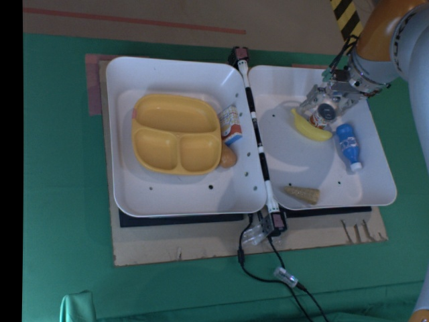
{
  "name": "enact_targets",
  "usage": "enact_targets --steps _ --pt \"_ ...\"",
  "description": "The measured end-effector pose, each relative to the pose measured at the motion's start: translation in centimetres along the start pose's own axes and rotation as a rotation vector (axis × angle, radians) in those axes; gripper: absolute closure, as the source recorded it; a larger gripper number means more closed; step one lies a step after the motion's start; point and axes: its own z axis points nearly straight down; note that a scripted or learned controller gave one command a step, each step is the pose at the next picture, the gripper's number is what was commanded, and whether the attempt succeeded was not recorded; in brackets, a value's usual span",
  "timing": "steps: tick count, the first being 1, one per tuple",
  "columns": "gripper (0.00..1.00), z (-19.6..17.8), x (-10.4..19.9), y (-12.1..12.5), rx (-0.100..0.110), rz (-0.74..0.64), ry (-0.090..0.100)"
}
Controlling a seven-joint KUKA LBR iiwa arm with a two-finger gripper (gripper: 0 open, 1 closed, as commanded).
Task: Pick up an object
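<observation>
the end effector (326,110) is seen low in the right bin (375,180), directly above the banana (310,127); whether it is released or clenched cannot be told. a blue bottle (348,145) lies just beside. a slip is judged likely, since the curved banana could be nudged aside or the bottle bumped.
</observation>
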Motion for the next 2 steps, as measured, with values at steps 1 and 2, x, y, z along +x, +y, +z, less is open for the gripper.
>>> enact_targets --steps 1,2 --pt "1.00 -1.9 -0.4 0.4 -0.019 0.006 -0.010" --pt "1.00 -0.3 2.4 4.6 0.020 0.001 -0.007"
